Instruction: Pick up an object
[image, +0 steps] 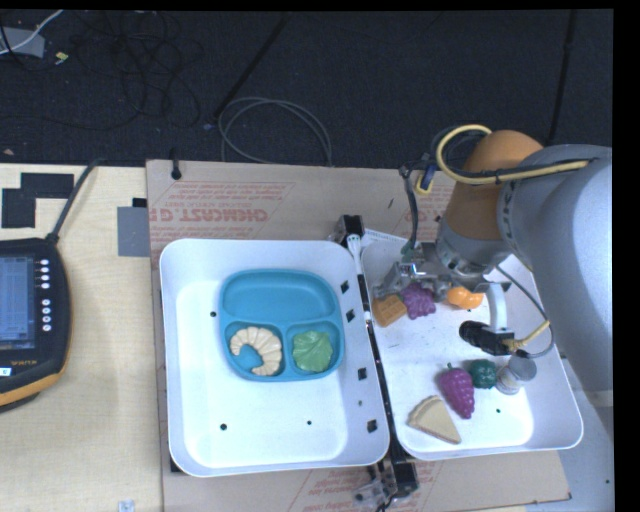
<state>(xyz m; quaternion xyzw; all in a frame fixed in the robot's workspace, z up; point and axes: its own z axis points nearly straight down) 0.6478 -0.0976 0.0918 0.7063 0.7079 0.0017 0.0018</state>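
My gripper (420, 278) hangs low over the far left part of the right bin (560, 430), with the grey arm coming in from the right. Directly under it, or touching it, is a small purple grape bunch (419, 302). A tan-orange block (388, 310) lies just left of the bunch, and an orange piece (463, 296) just right of it. Whether the bunch is gripped is hidden by the wrist. Nearer the front lie a second purple grape bunch (457, 391), a dark green piece (484, 374), a pale grey round piece (516, 372) and a tan wedge slice (433, 420).
The left bin (190, 400) holds a blue divided plate (275, 290) carrying a croissant (257, 349) and a green leafy piece (313, 350). A ridge (368, 340) separates the two bins. A handheld control pendant (25, 310) lies on the bench at the far left.
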